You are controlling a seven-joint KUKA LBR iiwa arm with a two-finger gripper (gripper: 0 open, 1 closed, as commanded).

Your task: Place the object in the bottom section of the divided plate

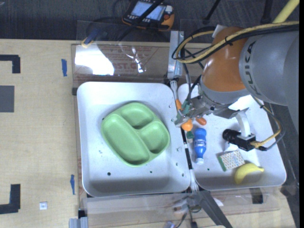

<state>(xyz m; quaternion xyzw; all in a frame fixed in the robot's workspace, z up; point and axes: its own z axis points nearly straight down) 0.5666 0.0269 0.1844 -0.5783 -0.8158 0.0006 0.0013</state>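
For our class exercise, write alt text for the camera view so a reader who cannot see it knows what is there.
A grey robot arm reaches from the right, its hand low over a blue bottle and orange pieces in the right bin. A green divided plate sits in the left bin. A yellow banana lies nearby.

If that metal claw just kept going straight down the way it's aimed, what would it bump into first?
Most likely the small orange object right under the gripper, in the right bin by the wall between the bins. The blue bottle lies just beyond it. Depth is hard to judge from this slanted view, so it may already be touching.
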